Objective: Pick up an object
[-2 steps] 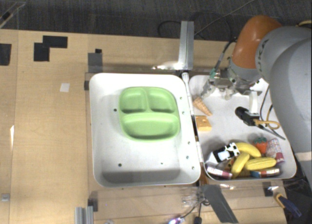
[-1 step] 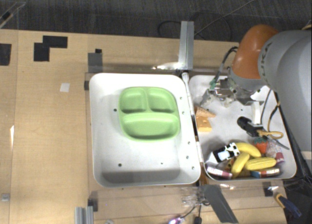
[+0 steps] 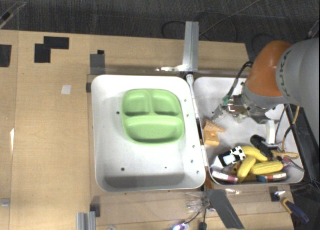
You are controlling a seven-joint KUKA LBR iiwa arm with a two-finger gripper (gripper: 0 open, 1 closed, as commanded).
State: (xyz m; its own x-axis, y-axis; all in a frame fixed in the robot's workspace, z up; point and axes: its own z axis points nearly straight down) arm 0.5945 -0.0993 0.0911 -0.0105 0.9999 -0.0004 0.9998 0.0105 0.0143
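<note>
arm (image 3: 280, 74) reaching low over right bin (image 3: 210, 86), bananas (image 3: 257, 163) nearby

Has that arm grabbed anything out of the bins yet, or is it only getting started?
Nothing looks picked up yet. The arm hangs over the right bin, its pincer above the tan block. The bananas lie in the bin, and the green tray sits in the left one. The whole grab remains.

A green divided plate (image 3: 152, 115) lies in the left white bin (image 3: 107, 169).
</note>
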